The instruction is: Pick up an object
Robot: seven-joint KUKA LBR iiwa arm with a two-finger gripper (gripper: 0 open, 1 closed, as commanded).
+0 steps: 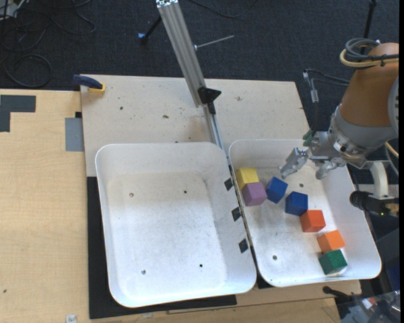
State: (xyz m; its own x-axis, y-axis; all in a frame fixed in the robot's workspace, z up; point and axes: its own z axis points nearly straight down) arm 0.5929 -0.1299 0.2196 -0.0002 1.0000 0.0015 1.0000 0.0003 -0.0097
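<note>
- The left bin [163, 227] holds no blocks.
- In the right bin [361, 264], a yellow cube [247, 175] touches a purple cube [254, 193].
- Two blue cubes [276, 189] [296, 202] lie just below-left of the claw [310, 165].
- The claw hovers open, gripping nothing.
- Red [313, 220], orange [331, 240] and green [333, 262] cubes trail toward the near right corner.

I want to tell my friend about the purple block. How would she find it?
Look in the right white bin, the one with all the coloured cubes. Along its left wall, near the top, a yellow cube sits with the purple block touching it just below. It is the only purple one; the cube next to it on the right is blue.
</note>
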